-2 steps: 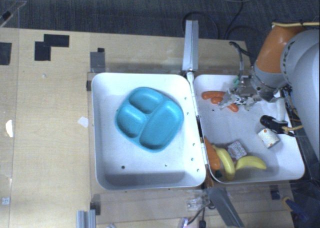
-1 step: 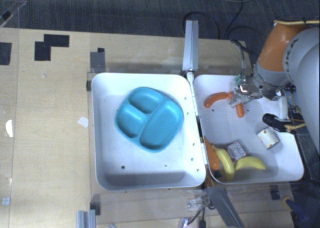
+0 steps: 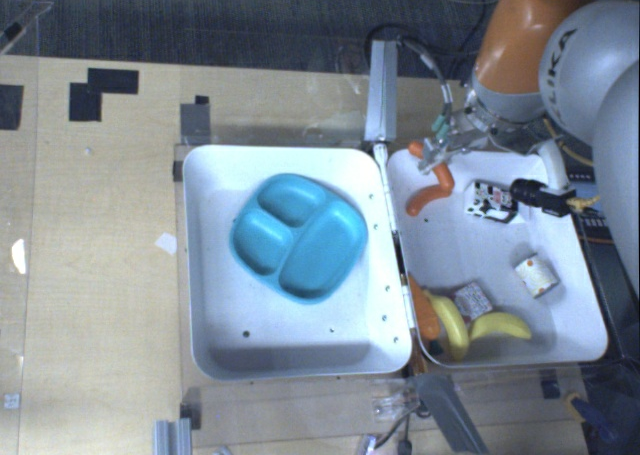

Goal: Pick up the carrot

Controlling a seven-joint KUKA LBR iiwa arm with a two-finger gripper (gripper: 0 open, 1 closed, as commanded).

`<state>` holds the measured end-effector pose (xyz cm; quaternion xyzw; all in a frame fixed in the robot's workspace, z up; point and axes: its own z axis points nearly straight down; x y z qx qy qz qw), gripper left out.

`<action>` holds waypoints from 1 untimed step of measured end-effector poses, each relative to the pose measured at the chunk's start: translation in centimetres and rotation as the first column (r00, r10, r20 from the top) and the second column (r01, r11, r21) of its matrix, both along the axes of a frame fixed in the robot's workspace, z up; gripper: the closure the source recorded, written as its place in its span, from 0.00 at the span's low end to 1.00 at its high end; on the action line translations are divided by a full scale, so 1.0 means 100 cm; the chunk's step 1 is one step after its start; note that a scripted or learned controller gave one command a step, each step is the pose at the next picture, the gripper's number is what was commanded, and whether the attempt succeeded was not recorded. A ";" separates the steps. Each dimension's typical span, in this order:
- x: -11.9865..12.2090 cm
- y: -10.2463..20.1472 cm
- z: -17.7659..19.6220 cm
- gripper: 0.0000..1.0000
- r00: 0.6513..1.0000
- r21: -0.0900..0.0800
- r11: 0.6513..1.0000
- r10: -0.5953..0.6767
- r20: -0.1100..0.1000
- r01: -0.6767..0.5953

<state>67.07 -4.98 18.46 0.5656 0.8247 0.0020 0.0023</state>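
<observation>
Carrot [image 3: 426, 193]: read as the curved orange piece in the upper left corner of the right bin [image 3: 565, 243]. It lies on the bin floor with its upper end just below the pincer [image 3: 432, 155] and its lower end pointing toward the wall shared with the left bin [image 3: 210, 273].

Handling (judgement): looks like a light, smooth moulded toy, stiff rather than soft. The rounded skin could slip or roll under a pinch. Best hold is probably across the thicker upper half, with the jaws square to its length. The bin corner is close, so there is little room on the wall side.

Pincer: above the carrot's upper end, touching it or very nearly. Cannot tell whether it is apart, together or clamped, as wrist hardware and glare cover the tip. No sign that the carrot is lifted.

Ambiguity: a second orange piece [image 3: 427, 315] lies against the left wall of the same bin, lower down, half covered by the bananas [image 3: 452, 325]. Its shape is not readable, so it could be the carrot instead.

Also in the right bin: white cylinder [image 3: 536, 275] and grey packet [image 3: 472, 298], both well apart from the carrot. The left bin holds a blue divided plate [image 3: 298, 236]. The arm cuts off the right bin's upper right corner. The counter [image 3: 100, 293] lies beyond.
</observation>
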 end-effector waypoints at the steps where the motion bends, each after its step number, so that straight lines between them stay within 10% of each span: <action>1: -0.001 0.072 -0.001 1.00 0.962 0.000 0.962 0.273 -0.002 -0.273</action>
